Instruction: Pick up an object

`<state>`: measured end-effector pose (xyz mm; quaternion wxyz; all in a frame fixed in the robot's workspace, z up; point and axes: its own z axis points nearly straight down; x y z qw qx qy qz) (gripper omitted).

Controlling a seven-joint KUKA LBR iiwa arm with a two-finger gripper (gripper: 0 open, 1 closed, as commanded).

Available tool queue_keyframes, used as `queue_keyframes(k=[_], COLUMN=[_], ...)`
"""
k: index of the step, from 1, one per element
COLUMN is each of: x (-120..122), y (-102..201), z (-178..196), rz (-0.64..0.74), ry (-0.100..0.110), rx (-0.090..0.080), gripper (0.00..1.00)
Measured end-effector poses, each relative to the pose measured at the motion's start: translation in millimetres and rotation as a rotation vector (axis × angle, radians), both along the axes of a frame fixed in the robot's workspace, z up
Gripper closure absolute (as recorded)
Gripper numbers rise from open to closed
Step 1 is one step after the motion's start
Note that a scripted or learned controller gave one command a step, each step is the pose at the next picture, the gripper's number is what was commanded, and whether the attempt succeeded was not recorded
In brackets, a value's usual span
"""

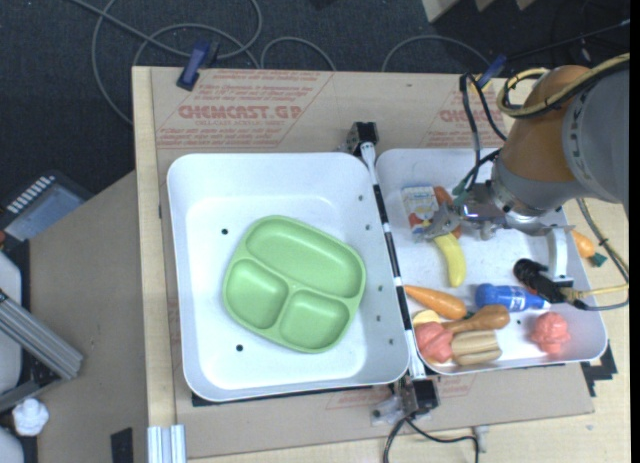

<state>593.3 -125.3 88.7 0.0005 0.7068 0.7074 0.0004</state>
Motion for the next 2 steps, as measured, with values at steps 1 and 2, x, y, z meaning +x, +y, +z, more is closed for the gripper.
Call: queue_keyframes(k=[1,2], x=[-32.4,-32.0], y=[3.3,3.4], z=[-4.4,5.6], rz=[-0.001,-0.002], ry=[0.003,0.001], rx=[0.001,0.000], gripper=[0.00,1.00])
